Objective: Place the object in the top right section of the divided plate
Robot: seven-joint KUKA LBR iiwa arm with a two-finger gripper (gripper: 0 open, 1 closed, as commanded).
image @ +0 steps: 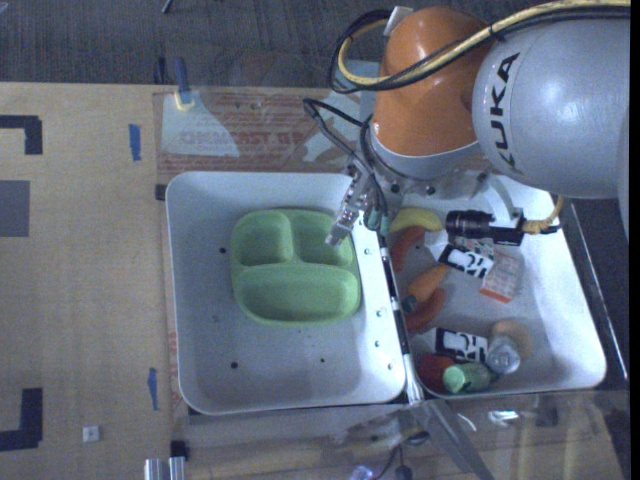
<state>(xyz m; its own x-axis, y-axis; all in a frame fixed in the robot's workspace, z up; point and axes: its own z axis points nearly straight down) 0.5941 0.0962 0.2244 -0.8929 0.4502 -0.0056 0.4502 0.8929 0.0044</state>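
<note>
Hovering: gripper (342, 226) hangs over the green divided plate's (295, 268) top right section
Jaws: can't tell, too small
Object: can't make one out there; toys (450, 298) sit in right bin (585, 308)
Next: probably release/check

Bench (80, 308) top is tan board, black square markings along its left edge, well left of the end effector (345, 218). Blue tape strips (134, 141) on it, up-left of the end effector. Dark grey carpet floor (250, 18) above. Clear plastic sheet (215, 123) on the bench's upper edge. Lighting even, diffuse.
</note>
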